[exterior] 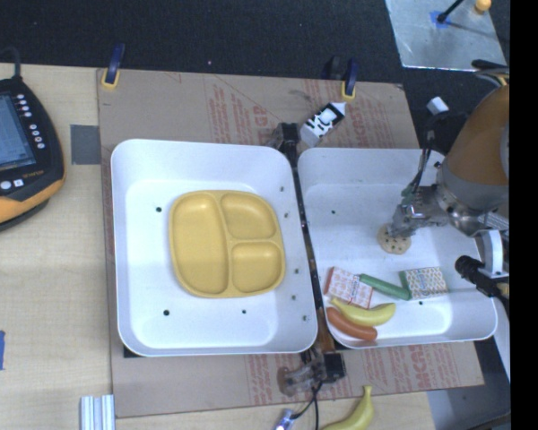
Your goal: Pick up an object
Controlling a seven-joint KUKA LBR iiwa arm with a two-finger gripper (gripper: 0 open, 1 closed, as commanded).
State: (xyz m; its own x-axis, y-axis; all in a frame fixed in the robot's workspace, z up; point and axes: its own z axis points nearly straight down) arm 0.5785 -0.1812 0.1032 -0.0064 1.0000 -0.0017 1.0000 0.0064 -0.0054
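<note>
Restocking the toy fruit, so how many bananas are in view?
2. One banana lies in the right bin near its front edge, against a hot dog. Another banana lies on the bench in front of that bin.

The wooden counter [45, 285] carries a cardboard sheet [206, 97]; two white bins [134, 240] lie on it, a pendant [13, 155] left of it.

This is a robotics lab test bench. A black-and-orange handheld robot control pendant with a screen [13, 155] lies at the left edge of the pale wooden benchtop [45, 312]. A brown cardboard sheet [206, 106] is clamped at the far edge by blue-and-yellow spring clamps [113, 66]. Loose cables [309, 392] trail at the near edge.
</note>
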